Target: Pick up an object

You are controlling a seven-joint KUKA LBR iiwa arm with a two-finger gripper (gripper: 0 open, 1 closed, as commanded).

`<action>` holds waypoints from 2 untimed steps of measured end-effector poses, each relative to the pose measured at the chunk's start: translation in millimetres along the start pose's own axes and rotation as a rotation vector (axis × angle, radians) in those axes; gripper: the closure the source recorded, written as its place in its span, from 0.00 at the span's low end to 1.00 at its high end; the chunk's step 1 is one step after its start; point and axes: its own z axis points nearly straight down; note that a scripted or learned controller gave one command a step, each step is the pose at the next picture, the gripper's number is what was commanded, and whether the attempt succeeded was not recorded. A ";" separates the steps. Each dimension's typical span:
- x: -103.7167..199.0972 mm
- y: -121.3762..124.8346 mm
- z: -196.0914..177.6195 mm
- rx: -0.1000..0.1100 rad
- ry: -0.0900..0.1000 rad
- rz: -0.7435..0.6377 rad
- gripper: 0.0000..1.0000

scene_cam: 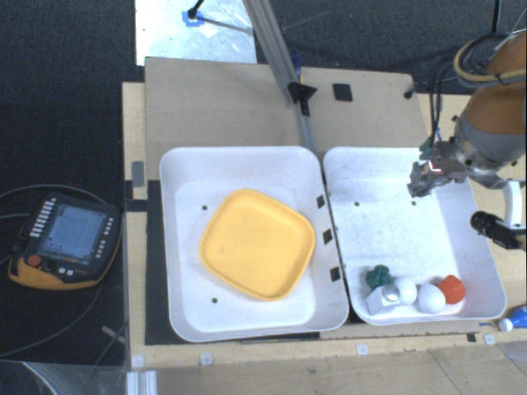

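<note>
Right bin point(469, 245) carries toys point(412, 290) well below the gripper point(422, 179), grip unclear.

Both bins, left point(177, 303) and right point(486, 290), look like smooth white plastic with a faint sheen; the yellow plate point(257, 243) is smooth matt plastic, and the bench top point(214, 97) reads as flat matt board, cardboard-brown. Floor point(66, 72) is dark, rough, carpet-like; the slanted pole point(272, 31) has a dull grey metal look. Arm point(494, 113) shows a glossy orange band over smooth grey casing, and the small red ball point(451, 287) and white ball point(431, 298) appear smooth, slightly shiny.
</note>
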 end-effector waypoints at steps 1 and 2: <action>-0.2 1.1 -52.9 0.000 0.000 -0.001 1.00; 47.5 3.7 -51.9 0.004 0.002 -0.004 1.00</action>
